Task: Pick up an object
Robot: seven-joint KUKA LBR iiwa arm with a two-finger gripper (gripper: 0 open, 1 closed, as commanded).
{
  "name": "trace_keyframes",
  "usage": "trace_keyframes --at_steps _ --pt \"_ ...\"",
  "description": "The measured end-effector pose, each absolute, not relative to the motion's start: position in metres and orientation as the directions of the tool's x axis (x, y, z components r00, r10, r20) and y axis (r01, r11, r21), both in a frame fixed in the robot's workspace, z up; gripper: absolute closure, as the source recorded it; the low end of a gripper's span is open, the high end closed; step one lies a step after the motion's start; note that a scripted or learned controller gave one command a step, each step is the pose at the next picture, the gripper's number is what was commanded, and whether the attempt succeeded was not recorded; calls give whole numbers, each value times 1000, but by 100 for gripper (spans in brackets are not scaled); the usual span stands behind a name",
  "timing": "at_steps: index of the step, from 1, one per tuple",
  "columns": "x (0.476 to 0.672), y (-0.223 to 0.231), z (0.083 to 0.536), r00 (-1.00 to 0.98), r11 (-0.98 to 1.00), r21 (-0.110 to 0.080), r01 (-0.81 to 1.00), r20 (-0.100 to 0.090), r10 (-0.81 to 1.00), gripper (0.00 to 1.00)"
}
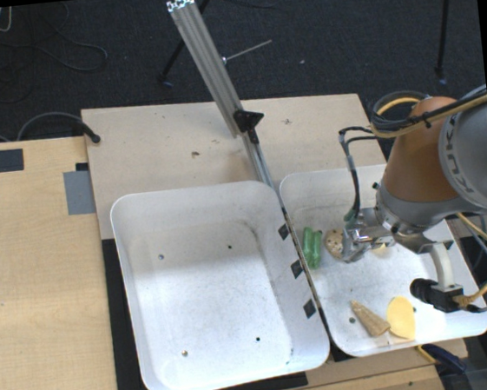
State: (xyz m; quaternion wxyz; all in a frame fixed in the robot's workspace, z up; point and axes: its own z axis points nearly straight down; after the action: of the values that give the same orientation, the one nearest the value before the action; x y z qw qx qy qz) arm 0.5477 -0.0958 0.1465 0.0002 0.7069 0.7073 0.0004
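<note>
I reach in from the frame's right, my grey arm with its orange band point(423, 160) bent low over the right shallow white plastic bin point(330, 190). My jaws point(354, 243) hang at centre-right, just beside a small speckled beige lump point(334, 241) and a green oblong piece point(311, 247); whether they are spread or pressed together I cannot tell.

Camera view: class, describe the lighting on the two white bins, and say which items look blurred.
Camera view: the left bin has a brighter patch on its floor with darker walls; the right bin is evenly lit; the gripper looks soft and hard to read; the green object and yellow piece lack fine detail.
</note>
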Motion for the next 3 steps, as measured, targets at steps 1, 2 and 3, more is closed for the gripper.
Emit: trace_keyframes --at_steps 1,2,3 --pt "543 -89 203 0 0 2 1000 0 1000 100" --pt "543 -90 224 -1 1 0 1000 0 1000 100" --pt "559 -34 217 -5 5 -2 1000 2 1000 100"
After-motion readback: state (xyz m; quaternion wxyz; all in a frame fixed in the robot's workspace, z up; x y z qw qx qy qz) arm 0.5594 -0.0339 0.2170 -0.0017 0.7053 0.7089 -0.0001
